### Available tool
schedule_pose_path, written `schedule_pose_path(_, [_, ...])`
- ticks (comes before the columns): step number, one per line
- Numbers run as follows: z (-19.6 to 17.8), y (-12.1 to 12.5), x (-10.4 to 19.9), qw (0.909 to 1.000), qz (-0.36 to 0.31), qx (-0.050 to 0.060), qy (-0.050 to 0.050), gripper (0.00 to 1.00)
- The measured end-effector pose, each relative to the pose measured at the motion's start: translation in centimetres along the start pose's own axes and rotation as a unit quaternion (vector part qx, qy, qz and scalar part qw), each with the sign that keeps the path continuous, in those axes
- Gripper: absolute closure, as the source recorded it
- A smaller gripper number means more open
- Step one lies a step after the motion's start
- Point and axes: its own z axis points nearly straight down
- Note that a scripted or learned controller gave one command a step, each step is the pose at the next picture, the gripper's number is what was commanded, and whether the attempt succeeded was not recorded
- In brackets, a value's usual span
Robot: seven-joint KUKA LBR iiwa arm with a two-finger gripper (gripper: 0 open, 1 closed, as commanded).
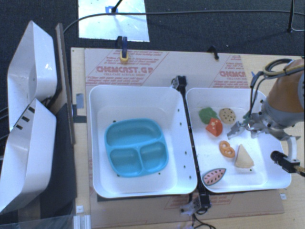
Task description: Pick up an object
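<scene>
The arm [286,97] leans in over the right bin [238,187], gripper [242,126] low with fingers apart, holding nothing. The wedge [244,157] lies just below the jaws; the pretzel [227,149] is near.

Two shallow white bins sit side by side on the bench: the left bin [97,142] and the right bin [274,175]. The left bin holds one thing, a blue divided plate [136,147] with three compartments. The right bin holds six toy food pieces, one of each kind: one green leafy piece [207,114], one round chocolate-chip cookie [227,115], one red strawberry-like piece [214,127], one orange pretzel [227,149], one tan wedge [243,157] and one watermelon slice [214,176]. One arm with one gripper [244,127] reaches over the right bin. Two more white bins [28,113] lie stacked off to the left of the bench
</scene>
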Motion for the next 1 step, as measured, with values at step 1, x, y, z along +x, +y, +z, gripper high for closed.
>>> schedule_pose_path(1, [3.17,0.03,0.01,1.0,0.0,-0.001,0.0,0.0])
